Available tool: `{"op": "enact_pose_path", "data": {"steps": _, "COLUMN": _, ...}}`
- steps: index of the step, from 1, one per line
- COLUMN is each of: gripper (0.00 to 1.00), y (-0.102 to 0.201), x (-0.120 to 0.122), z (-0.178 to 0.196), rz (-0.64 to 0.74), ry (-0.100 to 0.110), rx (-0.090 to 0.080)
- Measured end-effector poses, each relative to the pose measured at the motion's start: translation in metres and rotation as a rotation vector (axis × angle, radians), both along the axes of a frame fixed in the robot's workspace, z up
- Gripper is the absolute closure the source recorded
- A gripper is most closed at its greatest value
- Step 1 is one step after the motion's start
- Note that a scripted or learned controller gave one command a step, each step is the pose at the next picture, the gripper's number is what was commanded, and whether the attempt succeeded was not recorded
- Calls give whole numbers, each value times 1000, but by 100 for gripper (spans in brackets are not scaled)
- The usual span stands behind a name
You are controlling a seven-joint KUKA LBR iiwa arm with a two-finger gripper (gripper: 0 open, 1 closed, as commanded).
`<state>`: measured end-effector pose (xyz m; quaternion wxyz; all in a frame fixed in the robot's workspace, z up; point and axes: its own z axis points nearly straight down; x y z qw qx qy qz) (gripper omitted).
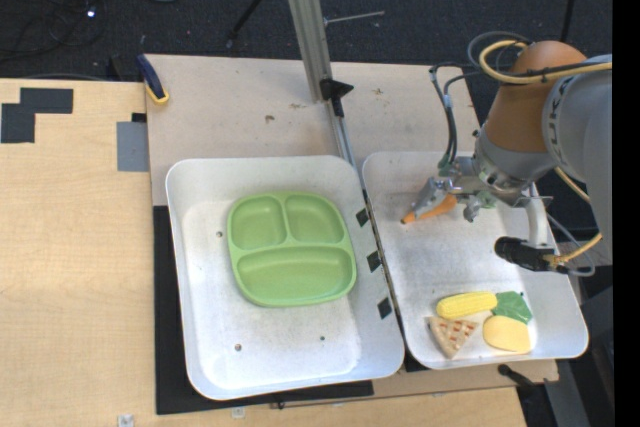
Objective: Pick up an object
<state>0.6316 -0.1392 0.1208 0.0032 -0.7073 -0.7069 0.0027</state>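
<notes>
Your end effector (447, 198) sits in the right bin (420, 265), upper part, and it's clenched on the orange carrot (424, 210). The carrot lies between the fingers and its tip sticks out left, toward the divider between the bins. You can't tell from this angle whether the carrot is off the bin floor or touching it.

Rest of the right bin: corn cob (467, 304), green leafy piece (514, 305), yellow lemon-like piece (508, 334) and pizza slice (451, 336) clustered at the near right corner, well apart from the end effector.

Left bin (200, 315) holds the green divided plate (292, 249), flat, roughly centred.

Grey arm with the orange band (525, 110) comes in from the right.
</notes>
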Motion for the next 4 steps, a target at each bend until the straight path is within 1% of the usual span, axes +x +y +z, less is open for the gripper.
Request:
{"op": "enact_pose_path", "data": {"steps": 1, "gripper": 0, "y": 3, "x": 7, "z": -24, "rz": 1, "ry": -26, "rx": 4}}
{"op": "enact_pose_path", "data": {"steps": 2, "gripper": 100, "y": 1, "x": 3, "z": -19, "rz": -1, "ry": -13, "rx": 1}}
{"op": "enact_pose_path", "data": {"steps": 3, "gripper": 100, "y": 3, "x": 8, "z": 44, "rz": 2, "ry": -12, "rx": -2}}
{"op": "enact_pose_path", "data": {"steps": 4, "gripper": 100, "y": -5, "x": 8, "z": 106, "rz": 0, "ry": -12, "rx": -2}}
